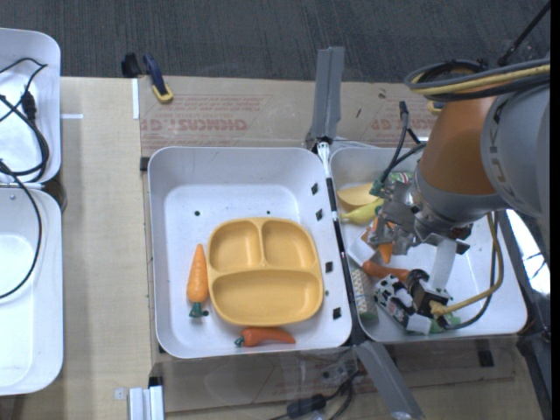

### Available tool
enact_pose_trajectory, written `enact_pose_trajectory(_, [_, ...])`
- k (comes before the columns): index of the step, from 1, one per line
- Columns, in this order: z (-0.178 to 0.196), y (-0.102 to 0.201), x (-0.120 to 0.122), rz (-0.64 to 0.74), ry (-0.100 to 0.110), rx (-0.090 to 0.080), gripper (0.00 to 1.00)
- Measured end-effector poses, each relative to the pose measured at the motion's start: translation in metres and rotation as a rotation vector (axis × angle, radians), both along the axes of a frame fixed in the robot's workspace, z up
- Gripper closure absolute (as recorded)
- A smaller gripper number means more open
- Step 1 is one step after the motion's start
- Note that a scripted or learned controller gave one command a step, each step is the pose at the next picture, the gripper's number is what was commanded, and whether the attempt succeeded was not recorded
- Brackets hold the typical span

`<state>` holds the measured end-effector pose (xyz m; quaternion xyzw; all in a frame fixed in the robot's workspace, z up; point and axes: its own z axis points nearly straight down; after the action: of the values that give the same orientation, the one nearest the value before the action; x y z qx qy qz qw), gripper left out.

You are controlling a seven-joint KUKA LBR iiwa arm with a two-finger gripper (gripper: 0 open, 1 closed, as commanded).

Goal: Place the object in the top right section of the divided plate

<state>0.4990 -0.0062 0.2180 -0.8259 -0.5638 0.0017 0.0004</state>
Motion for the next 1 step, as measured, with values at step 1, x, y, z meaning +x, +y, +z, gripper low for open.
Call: enact_pose_trajectory(1, [-0.0273, 0.0761, 0.0354, 0.128, 0.002, 0.000, 1.00])
